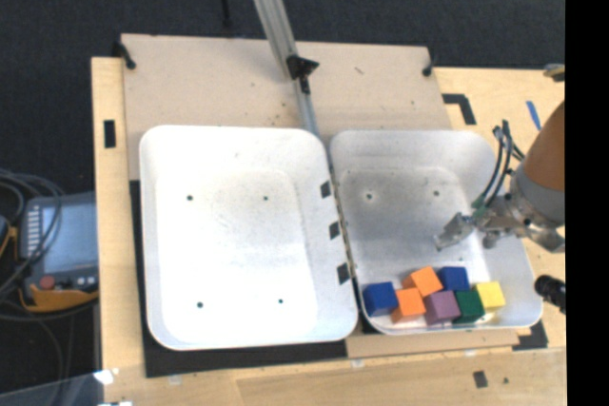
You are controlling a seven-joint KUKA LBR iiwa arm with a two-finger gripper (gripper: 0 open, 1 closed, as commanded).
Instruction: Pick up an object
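Hovering over the right-hand shallow white bin [400, 157], the grey tool [457, 231], empty, hung above its middle; small coloured cubes [438, 293] clustered below it toward the bin's front edge.

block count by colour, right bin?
blue blocks: 2
orange blocks: 2
purple block: 1
green block: 1
yellow block: 1
Total: 7, all clustered at the right bin's near edge.
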